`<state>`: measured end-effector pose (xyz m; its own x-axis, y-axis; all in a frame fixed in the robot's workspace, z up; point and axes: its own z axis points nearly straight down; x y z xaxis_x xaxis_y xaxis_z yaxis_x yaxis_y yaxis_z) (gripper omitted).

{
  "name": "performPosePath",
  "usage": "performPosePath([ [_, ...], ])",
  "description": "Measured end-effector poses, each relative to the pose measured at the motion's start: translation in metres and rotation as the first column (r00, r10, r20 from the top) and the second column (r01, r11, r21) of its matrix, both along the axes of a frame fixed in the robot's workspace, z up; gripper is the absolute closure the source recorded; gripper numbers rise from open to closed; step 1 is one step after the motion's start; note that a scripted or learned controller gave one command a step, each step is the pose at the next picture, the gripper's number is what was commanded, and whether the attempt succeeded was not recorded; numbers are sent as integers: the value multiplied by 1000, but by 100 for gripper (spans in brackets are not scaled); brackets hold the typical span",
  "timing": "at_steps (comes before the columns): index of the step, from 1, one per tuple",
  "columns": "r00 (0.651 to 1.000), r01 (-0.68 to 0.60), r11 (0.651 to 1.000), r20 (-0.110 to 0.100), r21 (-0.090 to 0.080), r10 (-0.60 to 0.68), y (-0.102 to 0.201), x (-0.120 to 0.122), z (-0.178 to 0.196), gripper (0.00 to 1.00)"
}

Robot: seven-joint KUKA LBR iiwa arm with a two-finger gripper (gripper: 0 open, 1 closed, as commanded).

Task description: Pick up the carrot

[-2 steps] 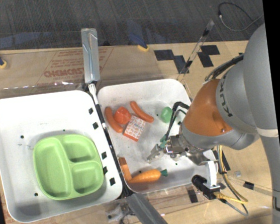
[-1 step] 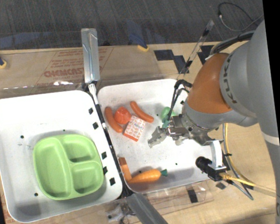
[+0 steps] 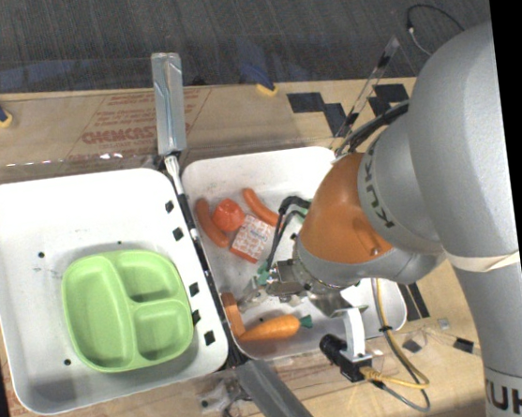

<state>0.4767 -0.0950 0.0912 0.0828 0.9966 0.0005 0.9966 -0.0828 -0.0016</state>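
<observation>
Carrot [image 3: 272, 328] lies flat along the near wall of the right bin [image 3: 265, 164], just below the gripper [image 3: 269, 285], which hangs low presumably for a grasp, its jaw state indiscernible.

Robot lab, bench [image 3: 91, 129], white bins [image 3: 17, 223]

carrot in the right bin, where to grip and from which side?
Grip the carrot at its thick middle, coming straight down. It lies flat along the right bin's near wall, long axis left-right, so the fingers should close across its width. The wall sits close, so clearance looks tight on that side. The gripper hangs just above.
</observation>
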Motion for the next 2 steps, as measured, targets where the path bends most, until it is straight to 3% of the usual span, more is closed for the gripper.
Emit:
performPosePath([
  [1,988,-155,988,2,-1,155,-41,0,0,0],
  [2,990,-140,990,-1,2,140,-16,0,0,0],
])
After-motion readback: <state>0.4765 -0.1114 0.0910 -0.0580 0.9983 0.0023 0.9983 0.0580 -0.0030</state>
